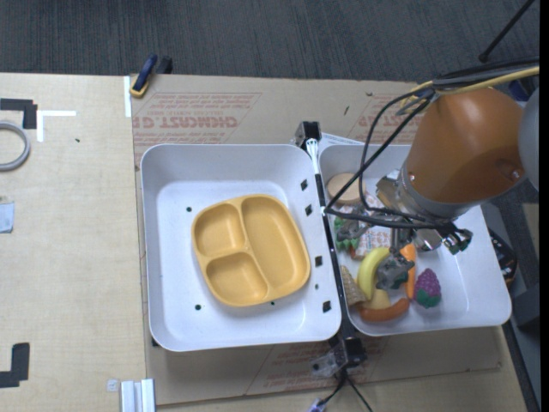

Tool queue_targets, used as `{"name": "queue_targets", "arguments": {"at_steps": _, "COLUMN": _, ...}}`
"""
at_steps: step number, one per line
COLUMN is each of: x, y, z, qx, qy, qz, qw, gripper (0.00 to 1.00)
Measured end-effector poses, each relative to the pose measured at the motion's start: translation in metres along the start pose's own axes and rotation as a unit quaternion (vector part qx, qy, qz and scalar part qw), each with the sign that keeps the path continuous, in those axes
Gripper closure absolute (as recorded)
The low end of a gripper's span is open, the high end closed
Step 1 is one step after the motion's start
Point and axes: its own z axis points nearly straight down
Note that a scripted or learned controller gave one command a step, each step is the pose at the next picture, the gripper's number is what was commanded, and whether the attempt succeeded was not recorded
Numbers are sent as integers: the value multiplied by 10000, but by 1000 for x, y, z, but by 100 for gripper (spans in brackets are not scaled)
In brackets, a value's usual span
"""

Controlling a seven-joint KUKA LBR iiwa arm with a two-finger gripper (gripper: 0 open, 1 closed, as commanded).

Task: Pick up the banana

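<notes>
Banana pick, gripper low over the right bin.

Left bin (pixel 163 256) holds the yellow divided plate (pixel 250 249). In the right bin (pixel 480 303) we see the banana (pixel 371 270) among toy food, gripper (pixel 395 273) just beside it; grip state we cannot tell. We should centre on the banana's middle, clear of the purple grapes (pixel 427 287). Arm hangs steeply from the right.

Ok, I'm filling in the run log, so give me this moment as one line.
task: pick up banana | gripper: low in right bin, beside banana | banana: lying among toy food | yellow tray: left bin
</notes>
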Motion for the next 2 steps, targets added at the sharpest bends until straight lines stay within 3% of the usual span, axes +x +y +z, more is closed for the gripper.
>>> {"name": "queue_targets", "arguments": {"at_steps": 1, "x": 17, "y": 18, "z": 0, "qx": -2, "qy": 7, "qz": -484, "qw": 9988, "gripper": 0}}
{"name": "queue_targets", "arguments": {"at_steps": 2, "x": 13, "y": 20, "z": 0, "qx": -4, "qy": 0, "qz": -2568, "qw": 9665, "gripper": 0}}
